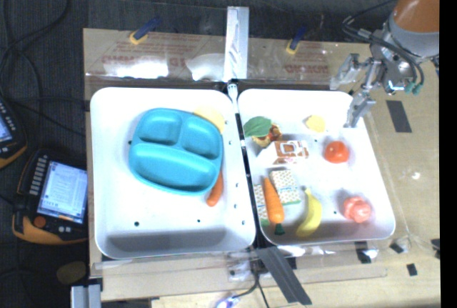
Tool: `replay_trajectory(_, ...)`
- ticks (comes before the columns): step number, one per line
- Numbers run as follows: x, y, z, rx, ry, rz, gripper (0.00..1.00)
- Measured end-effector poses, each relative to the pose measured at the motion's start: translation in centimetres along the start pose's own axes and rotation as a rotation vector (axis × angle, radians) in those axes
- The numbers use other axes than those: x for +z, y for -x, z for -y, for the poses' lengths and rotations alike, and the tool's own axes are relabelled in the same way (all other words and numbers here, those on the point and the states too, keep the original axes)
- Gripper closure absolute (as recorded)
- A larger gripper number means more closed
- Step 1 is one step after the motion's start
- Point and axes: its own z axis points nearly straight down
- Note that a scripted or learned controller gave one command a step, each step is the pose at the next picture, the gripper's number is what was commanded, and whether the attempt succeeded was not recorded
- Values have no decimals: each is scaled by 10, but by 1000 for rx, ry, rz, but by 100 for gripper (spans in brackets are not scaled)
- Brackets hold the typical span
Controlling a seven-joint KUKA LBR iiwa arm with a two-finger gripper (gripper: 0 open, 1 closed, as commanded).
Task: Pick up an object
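Observation:
The right bin (378,178) holds several toy foods: a green leafy piece (257,128), a small yellow piece (315,123), a red tomato (336,151), an orange-and-white box (290,151), a patterned box (285,185), a carrot (272,203), a banana (310,214) and a red fruit (358,209). My gripper (350,93) hovers over the bin's far right corner, above and right of the yellow piece and the tomato. It is open and nothing sits between its fingers.
The left bin (114,221) holds a blue divided plate (176,149), a yellow piece (208,116) at its far edge and an orange carrot (215,192) by the divider. A handheld screen device (61,192) lies off the bench at left.

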Motion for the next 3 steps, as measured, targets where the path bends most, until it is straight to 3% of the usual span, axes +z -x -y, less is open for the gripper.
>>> replay_trajectory(1, 131, 4, 23, 357, -1, -2, 0)
replay_trajectory(2, 175, -46, 35, 771, 0, 6, 0)
replay_trajectory(3, 175, 5, 30, 1085, 4, -6, 0)
